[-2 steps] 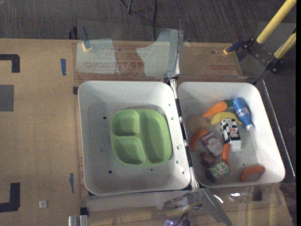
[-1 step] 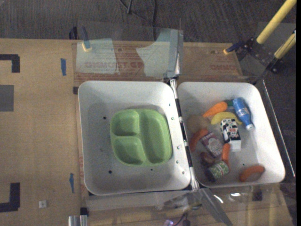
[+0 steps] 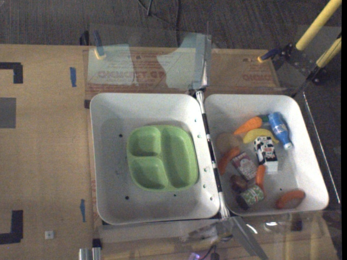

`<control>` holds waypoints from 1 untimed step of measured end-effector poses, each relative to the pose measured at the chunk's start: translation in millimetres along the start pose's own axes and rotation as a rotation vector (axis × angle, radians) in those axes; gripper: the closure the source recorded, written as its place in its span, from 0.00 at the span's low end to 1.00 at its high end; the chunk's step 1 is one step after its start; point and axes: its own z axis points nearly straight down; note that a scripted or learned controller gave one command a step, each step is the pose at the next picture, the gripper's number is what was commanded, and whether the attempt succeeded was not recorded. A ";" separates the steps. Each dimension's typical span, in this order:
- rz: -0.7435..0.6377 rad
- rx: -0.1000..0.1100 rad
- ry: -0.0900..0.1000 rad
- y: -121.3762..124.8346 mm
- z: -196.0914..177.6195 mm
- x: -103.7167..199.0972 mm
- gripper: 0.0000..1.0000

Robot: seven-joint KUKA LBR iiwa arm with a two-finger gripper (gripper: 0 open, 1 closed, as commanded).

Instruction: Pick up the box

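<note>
- The box [image 3: 266, 153], seemingly a black-and-white carton, lies untouched among toy food in the right bin [image 3: 309, 145].
- End effector's state cannot be told; the pick-up remains undone.

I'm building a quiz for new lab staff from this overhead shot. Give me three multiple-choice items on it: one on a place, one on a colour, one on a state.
1. Where is the divided plate?
A. left bin
B. right bin
C. bare bench

2. What colour is the bottle?
A. red
B. blue
C. green

3. How does the bottle rest?
A. upright
B. on its side
C. on the plate

Key:
1 A, the green plate sits within the left bin.
2 B, its body is blue with a pale cap.
3 B, it lies lengthwise in the right bin near the banana.
</note>
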 end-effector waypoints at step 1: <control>-0.001 0.000 0.000 0.2 0.2 0.6 0.00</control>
